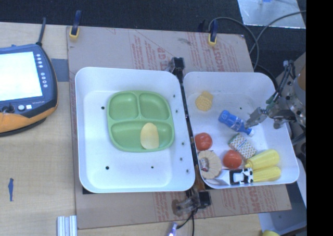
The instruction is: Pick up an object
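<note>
The right bin [229, 81] holds several small objects: a blue bottle-like piece [232, 121], a round yellow piece [204, 101], two red tomatoes [203, 140] [233, 158], a checkered piece [242, 146], two yellow corn-like pieces [264, 166], a round tan disc [209, 162] and a black-and-white item [240, 176]. My gripper [266, 120] hangs over the bin's right side, just right of the blue piece. It is open, with nothing between its fingers. One fingertip [254, 119] lies close to the blue piece.
The left bin [91, 157] holds a green divided plate [136, 109] with a pale yellow oval [149, 136] in its front compartment. A teach pendant [23, 86] lies at the far left. Cables [250, 26] run behind the right bin.
</note>
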Action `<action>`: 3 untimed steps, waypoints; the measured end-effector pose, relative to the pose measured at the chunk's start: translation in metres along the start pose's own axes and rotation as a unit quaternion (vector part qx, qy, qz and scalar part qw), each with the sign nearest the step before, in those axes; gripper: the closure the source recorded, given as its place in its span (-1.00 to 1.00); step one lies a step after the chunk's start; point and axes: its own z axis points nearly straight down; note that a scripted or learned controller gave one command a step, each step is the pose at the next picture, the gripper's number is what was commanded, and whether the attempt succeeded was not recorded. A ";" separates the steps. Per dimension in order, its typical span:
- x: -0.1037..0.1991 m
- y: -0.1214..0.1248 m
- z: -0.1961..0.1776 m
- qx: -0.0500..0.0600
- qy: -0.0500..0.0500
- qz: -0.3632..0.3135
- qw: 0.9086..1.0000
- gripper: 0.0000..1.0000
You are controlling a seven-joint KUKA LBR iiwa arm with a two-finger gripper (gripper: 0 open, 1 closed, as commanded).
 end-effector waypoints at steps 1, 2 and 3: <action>0.023 0.034 0.107 -0.008 -0.004 -0.001 1.000 -1.00; 0.042 0.052 0.112 0.000 -0.001 -0.001 1.000 -1.00; 0.041 0.052 0.102 0.000 -0.001 -0.002 1.000 1.00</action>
